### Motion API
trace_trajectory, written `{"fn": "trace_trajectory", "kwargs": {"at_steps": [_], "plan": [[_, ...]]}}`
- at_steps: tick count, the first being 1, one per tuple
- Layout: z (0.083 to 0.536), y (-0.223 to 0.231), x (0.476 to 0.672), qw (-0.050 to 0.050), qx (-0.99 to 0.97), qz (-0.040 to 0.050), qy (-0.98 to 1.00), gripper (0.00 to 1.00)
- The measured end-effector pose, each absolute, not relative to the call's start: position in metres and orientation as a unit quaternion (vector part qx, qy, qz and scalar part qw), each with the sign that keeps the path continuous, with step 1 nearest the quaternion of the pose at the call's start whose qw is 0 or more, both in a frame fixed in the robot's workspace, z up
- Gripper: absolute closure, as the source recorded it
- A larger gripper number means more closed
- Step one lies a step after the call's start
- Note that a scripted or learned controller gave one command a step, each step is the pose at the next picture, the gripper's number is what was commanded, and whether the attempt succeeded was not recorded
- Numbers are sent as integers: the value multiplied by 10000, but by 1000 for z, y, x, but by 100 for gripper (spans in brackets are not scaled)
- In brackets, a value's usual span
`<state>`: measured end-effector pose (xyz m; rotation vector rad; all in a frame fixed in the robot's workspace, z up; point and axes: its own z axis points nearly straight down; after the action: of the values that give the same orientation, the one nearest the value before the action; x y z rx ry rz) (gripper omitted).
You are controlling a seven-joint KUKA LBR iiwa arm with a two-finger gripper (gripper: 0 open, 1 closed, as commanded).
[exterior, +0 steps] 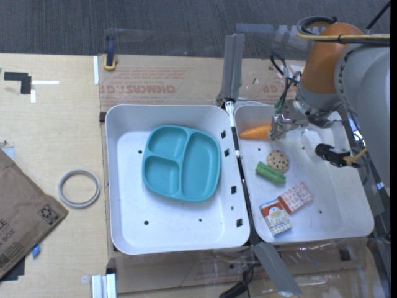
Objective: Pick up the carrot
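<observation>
Pincer [280, 127] sits at the carrot's [255, 131] thick end, right bin's [347, 228] far-left corner, lined up to grab; grip state unclear.

Orange carrot [255, 131] lies flat at the right bin's [347, 225] far-left corner.

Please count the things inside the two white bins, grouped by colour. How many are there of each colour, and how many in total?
Teal: 1, the divided plate
Orange: 1, the carrot
Green: 1, the green vegetable
Tan: 1, the cookie
Red and white: 2, the small boxes
Total: 6
</observation>
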<state>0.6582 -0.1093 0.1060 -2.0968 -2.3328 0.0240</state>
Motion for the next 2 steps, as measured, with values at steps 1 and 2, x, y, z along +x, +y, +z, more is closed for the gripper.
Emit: {"fn": "trace_trajectory", "kwargs": {"at_steps": [1, 2], "plan": [[87, -130, 655, 97, -6998, 51, -7143, 0], [87, -105, 654, 50, -7451, 90, -6669, 0]]}}
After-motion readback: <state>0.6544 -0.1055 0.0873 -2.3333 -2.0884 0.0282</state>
